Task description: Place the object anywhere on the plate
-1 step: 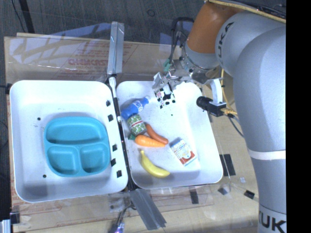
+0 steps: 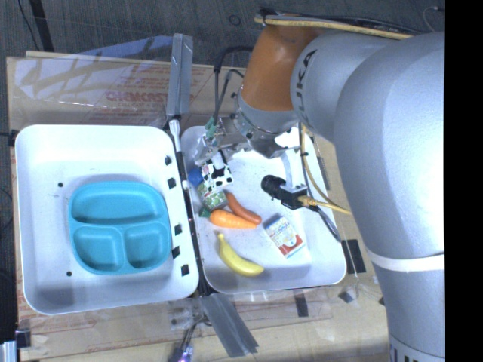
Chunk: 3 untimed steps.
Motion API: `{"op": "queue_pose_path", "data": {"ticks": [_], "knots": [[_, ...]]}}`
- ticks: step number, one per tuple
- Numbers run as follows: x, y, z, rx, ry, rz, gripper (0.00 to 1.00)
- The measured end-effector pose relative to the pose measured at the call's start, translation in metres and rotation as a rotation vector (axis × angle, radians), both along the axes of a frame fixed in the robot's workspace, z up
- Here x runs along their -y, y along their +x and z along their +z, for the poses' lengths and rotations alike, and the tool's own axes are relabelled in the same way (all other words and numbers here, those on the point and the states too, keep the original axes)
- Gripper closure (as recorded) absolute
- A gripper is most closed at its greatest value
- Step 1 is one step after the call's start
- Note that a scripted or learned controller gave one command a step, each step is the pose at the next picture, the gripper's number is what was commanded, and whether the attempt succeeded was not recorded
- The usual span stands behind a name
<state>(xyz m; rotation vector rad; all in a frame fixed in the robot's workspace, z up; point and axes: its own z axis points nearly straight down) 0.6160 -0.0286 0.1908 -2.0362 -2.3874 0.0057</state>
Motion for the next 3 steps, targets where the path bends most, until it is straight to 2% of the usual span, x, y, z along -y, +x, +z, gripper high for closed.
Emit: {"op": "queue_pose_path", "data": {"ticks": [1,2,3], "knots": [[-0.054,-0.076,0.000,-0.001,0.000,-0.079,1.00],[-0.106,-0.104,0.002,-0.002,0.001,0.118,1.00],[-0.105,-0.104,0.002,-0.001,0.000,0.117,0.00]]}}
